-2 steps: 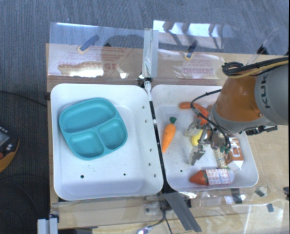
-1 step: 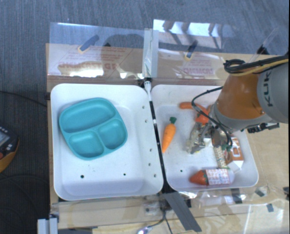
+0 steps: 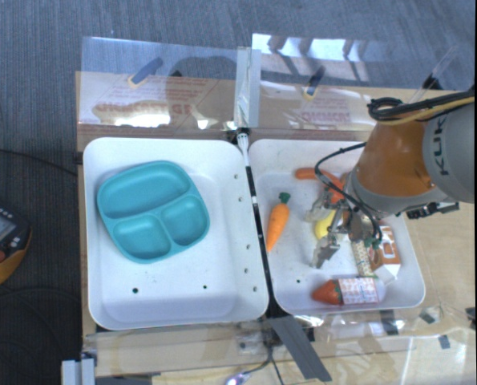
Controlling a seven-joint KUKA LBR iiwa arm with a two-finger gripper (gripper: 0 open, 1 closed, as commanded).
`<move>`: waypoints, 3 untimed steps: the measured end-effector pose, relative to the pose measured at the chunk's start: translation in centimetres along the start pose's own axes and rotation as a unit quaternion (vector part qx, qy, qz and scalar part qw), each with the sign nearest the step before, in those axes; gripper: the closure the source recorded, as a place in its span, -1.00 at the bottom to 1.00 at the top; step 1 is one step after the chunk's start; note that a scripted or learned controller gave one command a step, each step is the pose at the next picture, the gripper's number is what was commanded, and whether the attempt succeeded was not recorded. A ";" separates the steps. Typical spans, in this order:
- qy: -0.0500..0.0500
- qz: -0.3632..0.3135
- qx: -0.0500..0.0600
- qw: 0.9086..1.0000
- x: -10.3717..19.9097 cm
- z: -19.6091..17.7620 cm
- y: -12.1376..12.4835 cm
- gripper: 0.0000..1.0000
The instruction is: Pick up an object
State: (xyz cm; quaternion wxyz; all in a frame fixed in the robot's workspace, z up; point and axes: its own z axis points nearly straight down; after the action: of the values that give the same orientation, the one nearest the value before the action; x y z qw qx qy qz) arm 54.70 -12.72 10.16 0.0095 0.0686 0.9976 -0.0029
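One yellow object [image 3: 324,225] behind end effector [image 3: 331,233]

Tray [image 3: 151,209] in left bin [image 3: 110,295]; carrot [image 3: 276,223] in right bin [image 3: 410,295].

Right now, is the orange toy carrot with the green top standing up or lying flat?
Lying flat. The orange toy carrot rests lengthwise on the right white bin's floor, green top pointing away from the camera.

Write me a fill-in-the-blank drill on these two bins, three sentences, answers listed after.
1. The turquoise three-compartment plastic tray lies in the ____ white bin.
2. The orange toy carrot with a green top lies in the right white bin, close to the ____ between the bins.
3. The two-finger gripper hangs over the ____ bin.

Missing words: left; divider; right
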 end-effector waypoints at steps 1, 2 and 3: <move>0.004 0.007 -0.001 1.000 -1.0 1.1 3.1 -1.00; 0.000 0.007 0.000 1.000 -1.2 -0.1 3.2 1.00; 0.009 0.109 -0.001 0.994 2.2 -8.3 7.2 1.00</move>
State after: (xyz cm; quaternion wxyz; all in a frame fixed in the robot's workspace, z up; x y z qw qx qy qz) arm 53.34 -5.27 18.39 0.0008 0.1766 0.9843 -0.0003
